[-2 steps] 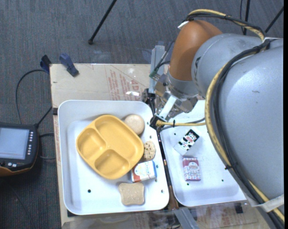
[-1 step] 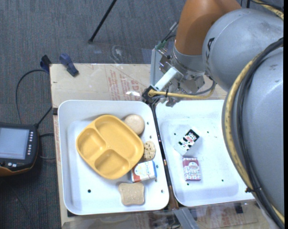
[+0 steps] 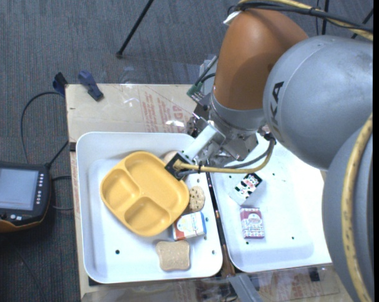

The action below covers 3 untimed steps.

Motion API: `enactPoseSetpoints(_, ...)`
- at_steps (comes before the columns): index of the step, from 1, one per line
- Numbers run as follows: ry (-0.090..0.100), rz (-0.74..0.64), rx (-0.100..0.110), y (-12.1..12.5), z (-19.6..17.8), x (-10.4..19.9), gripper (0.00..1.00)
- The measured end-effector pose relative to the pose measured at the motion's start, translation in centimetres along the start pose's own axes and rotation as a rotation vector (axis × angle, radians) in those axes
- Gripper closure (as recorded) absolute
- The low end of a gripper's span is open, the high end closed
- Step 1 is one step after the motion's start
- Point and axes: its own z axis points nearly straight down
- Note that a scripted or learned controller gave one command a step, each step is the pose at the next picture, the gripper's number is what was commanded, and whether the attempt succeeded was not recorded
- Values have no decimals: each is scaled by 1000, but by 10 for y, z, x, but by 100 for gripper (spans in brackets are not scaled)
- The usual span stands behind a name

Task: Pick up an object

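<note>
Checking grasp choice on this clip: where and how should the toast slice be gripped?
The toast lies flat and alone near the left bin's front edge. Probably come straight down and pinch across its straight side edges; the carton just above leaves the other sides freer.

Bright, even overhead light washes the two white bins (image 3: 88, 168) nearly to glare, with a sheen on the clear film over the worktop (image 3: 145, 102) behind them. Shadows beneath the yellow plate (image 3: 143, 194) stay soft and short, the carpet beyond reads dim, and the arm's orange band (image 3: 255, 55) looms large and slightly soft.
</note>
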Motion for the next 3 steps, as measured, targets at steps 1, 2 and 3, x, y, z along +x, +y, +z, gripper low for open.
enactPoseSetpoints(1,-10,159,3,18,79,-26,100)
enactPoseSetpoints(2,-9,126,3,-6,131,67,100)
enactPoseSetpoints(3,-6,398,2,50,203,65,100)
